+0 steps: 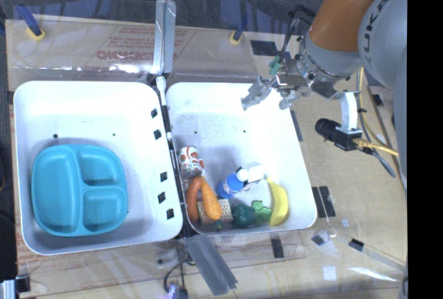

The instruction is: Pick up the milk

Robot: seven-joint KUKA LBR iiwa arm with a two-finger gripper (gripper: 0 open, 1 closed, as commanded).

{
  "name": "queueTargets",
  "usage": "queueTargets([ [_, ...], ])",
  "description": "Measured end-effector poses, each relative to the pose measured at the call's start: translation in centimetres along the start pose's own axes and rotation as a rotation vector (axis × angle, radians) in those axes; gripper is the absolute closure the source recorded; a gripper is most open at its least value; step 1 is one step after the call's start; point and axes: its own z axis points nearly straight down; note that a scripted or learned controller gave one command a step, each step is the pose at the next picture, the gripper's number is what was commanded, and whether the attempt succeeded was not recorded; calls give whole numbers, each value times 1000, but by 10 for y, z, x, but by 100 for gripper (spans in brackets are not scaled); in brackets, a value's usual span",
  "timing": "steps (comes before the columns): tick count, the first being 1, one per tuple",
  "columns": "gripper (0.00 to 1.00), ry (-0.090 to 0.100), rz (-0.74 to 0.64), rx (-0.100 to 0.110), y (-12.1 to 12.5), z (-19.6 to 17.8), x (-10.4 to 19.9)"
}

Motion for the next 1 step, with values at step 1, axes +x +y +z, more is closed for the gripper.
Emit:
queueTargets([
  [1,0,0,-239,0,0,85,76],
])
